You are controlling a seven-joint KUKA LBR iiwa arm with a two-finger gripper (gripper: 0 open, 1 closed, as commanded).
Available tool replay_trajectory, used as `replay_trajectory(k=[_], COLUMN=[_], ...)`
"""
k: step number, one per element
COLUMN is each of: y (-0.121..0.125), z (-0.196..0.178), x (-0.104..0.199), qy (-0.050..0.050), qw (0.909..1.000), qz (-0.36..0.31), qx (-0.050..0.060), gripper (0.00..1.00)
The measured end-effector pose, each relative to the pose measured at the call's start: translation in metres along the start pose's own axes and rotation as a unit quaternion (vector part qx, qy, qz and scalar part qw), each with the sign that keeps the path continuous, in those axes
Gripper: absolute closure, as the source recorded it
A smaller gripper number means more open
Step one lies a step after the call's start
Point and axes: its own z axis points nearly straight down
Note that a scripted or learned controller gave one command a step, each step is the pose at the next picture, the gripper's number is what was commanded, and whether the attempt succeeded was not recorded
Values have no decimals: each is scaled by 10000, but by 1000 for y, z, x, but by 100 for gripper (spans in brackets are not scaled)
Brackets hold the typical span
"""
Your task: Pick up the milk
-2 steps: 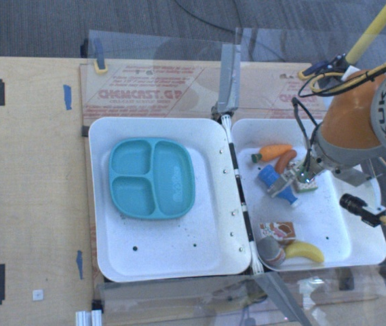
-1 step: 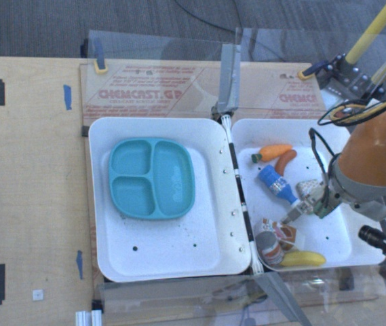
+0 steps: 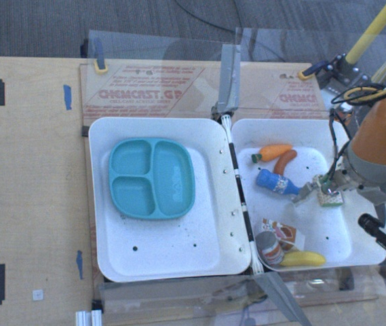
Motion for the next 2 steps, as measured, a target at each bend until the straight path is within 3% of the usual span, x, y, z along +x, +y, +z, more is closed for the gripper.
replay_trajectory(k=[1, 2], y=[50, 119], z=[8, 8], x=[-44, -27], qy=[29, 51], qw=[9999, 9923], qz=[-141, -1227], qx=[71, 126], gripper=[0, 0])
